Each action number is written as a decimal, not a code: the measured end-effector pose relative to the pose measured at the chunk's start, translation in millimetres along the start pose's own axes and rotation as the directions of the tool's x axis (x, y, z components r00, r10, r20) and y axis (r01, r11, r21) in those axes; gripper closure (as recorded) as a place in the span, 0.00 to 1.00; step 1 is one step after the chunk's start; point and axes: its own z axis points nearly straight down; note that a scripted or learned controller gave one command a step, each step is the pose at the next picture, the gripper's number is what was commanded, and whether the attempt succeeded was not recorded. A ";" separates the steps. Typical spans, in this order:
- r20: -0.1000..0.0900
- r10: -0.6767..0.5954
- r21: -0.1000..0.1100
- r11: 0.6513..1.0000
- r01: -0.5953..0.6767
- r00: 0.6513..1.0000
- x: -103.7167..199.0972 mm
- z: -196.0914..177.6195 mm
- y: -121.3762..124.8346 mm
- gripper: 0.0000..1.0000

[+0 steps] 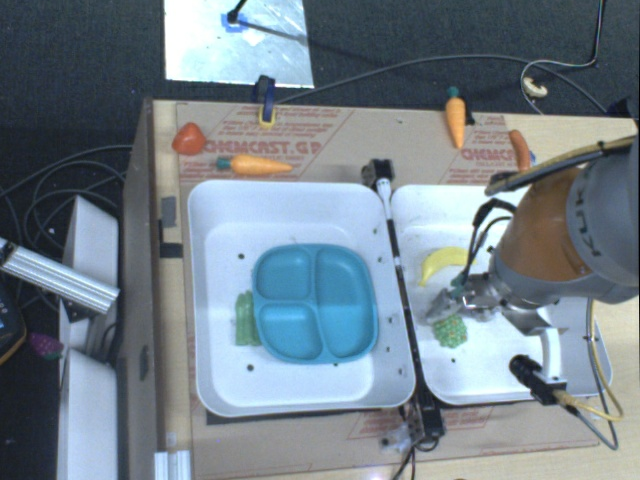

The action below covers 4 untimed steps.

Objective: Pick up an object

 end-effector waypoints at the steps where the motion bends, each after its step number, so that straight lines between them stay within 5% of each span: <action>1: 0.001 -0.002 -0.003 1.000 0.002 1.000 -11.5 -18.1 80.5 0.00; 2: 0.001 0.001 0.001 1.000 -0.001 1.000 -23.3 0.1 21.2 0.00; 3: 0.000 0.001 0.001 1.000 -0.001 1.000 2.7 0.0 -17.7 0.00; 4: -0.001 0.000 -0.003 1.000 0.000 1.000 2.8 -10.7 -16.3 1.00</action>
